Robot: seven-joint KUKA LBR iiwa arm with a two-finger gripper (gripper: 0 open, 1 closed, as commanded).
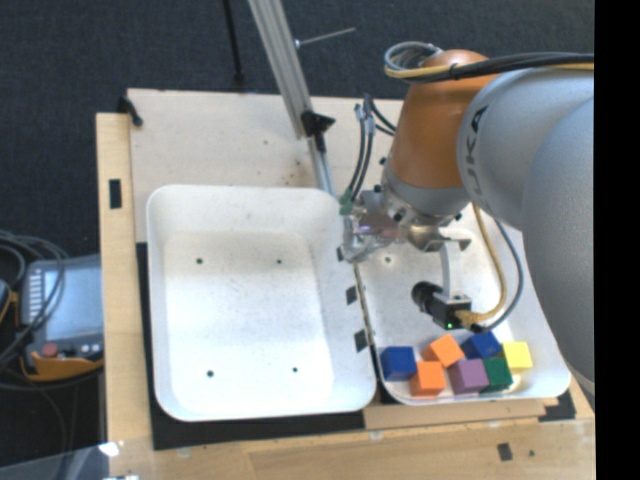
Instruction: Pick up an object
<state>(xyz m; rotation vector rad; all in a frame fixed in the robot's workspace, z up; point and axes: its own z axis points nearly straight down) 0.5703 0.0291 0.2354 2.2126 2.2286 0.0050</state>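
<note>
Several small blocks lie clustered at the near end of the right bin (395, 268): a blue block (398, 361), two orange blocks (446, 349) (430, 377), a purple block (467, 375), a green block (497, 372), a second blue block (484, 345) and a yellow block (517, 356). The gripper (362, 238) hangs under the orange wrist band at the far left side of the right bin, close to the divide between the bins. It is well away from the blocks, and I see nothing held in it.
The left bin (152, 213) sits beside the right one. A slanted metal rail (285, 63) rises behind the bins. The grey arm (540, 168) covers the right bin's far right part. A control pendant (60, 318) lies off the bench's left edge.
</note>
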